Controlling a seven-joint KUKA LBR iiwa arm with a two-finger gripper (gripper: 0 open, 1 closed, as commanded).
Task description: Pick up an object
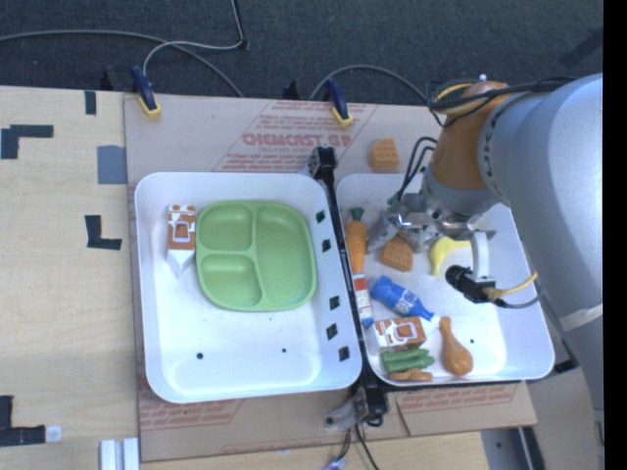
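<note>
Toy bread slice [397,255], tan-brown and wedge-shaped, lying in the upper-left part of the right bin [519,365]; its long axis runs roughly up-left to down-right, the narrower end toward the top of the view. The gripper [404,225] sits directly above and against the slice's upper edge, at the end of the grey arm [549,164] with its orange band [460,160]. Whether the fingers are spread or pressed together cannot be told at this angle, and nothing is seen between them.

Left of the slice, a toy carrot [355,245] lies along the bin's left wall, long axis near vertical, green top upward. Just right of the slice is a yellow toy [446,254], partly behind the gripper's black cable fitting. Below lie a blue bottle [400,298], a small orange-and-white carton [400,333], a green pea pod [407,362] and a toy drumstick [454,349].

The left bin [235,370] holds a green divided plate [257,255] with a second small carton [181,235] touching its left rim.

Both bins rest on a sheet of printed cardboard [284,135], held by two blue-and-yellow clamps [145,91] at its far edge; an orange waffle-like toy [384,153] lies on the cardboard above the right bin. The cardboard lies on a pale wood bench [54,311]; beyond it is dark carpet [343,18] crossed by cables.
</note>
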